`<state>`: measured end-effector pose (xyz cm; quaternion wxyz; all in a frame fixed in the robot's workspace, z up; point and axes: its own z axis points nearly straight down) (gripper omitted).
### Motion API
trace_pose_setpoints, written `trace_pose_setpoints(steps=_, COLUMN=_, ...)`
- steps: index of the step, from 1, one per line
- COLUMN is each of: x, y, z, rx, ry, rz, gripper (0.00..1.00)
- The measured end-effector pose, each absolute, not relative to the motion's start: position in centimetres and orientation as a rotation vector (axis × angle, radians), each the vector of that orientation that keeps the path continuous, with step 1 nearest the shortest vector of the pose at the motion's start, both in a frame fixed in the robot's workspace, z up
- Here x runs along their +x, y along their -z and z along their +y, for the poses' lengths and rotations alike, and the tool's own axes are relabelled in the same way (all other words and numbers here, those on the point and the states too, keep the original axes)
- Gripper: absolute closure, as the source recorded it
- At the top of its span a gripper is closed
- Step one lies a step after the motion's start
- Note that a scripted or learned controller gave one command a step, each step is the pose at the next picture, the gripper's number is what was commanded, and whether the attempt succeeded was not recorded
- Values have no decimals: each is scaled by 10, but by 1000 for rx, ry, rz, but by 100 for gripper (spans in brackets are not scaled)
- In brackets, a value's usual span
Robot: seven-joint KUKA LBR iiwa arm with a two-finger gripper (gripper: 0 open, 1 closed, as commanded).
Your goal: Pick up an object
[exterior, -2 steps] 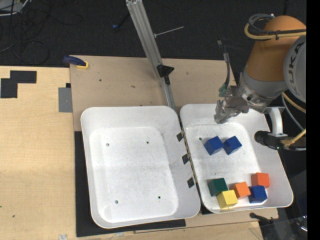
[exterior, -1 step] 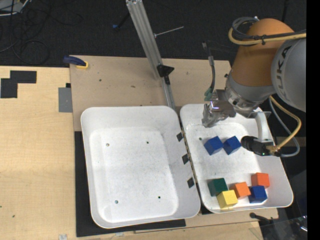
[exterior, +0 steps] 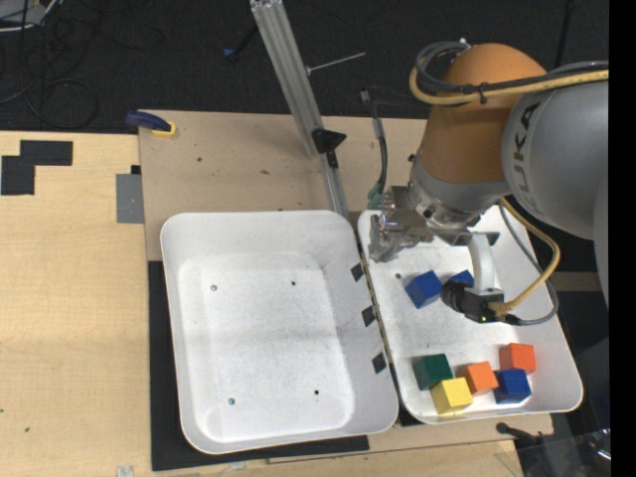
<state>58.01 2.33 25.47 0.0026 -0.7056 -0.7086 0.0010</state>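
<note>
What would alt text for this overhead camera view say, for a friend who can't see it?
A grey robot arm with an orange band reaches from the right, its gripper over the far end of the right white bin. In that bin lie a blue block and a cluster of green, yellow, orange, red and blue blocks. The left white bin sits beside it.

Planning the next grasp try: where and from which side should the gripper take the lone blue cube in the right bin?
Take the blue cube from above, across two opposite flat side faces. It stands apart from the other blocks, so there is room on each side. It sits turned relative to the bin walls, so the gripper would probably need rotating to match its faces.
</note>
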Motion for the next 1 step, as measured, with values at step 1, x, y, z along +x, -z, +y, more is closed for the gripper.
trace_pose_setpoints(steps=1, x=560, y=-250, z=61, rx=-2214, ry=-5, rz=-2221, gripper=100)
